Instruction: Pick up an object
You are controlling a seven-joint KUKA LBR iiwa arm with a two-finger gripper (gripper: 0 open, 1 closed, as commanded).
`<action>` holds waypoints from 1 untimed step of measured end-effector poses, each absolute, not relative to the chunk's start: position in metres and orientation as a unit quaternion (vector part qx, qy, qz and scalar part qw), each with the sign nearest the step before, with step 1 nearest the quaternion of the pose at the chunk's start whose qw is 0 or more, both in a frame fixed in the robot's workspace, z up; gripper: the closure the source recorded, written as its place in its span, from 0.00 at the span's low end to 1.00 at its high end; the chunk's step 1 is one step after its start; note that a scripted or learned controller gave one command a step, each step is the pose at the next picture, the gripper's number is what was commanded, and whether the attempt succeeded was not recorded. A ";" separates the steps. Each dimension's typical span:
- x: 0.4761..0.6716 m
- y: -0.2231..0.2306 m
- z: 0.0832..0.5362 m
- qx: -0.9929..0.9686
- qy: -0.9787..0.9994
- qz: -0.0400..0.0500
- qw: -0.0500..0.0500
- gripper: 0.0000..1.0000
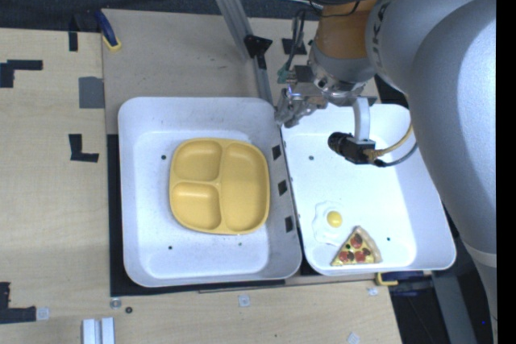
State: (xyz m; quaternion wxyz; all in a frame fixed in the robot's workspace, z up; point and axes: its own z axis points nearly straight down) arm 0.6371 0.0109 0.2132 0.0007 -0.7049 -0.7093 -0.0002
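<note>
Two toys, a fried egg [330, 220] and pizza slice [356, 247], lie well below the gripper [292, 107]; jaw state unclear, so descend squarely.

One camera sits fixed above the bench [48, 197], looking down at a slant. It takes in both white bins whole: the left bin [145, 254] near the middle of the frame, the right bin [403, 246] beside it. The arm [435, 52] enters from the right and looms large, close under the lens. Dark floor runs along the top edge.
</note>
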 end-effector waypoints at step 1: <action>0.654 0.065 0.218 -0.705 -0.710 -0.001 0.001 1.00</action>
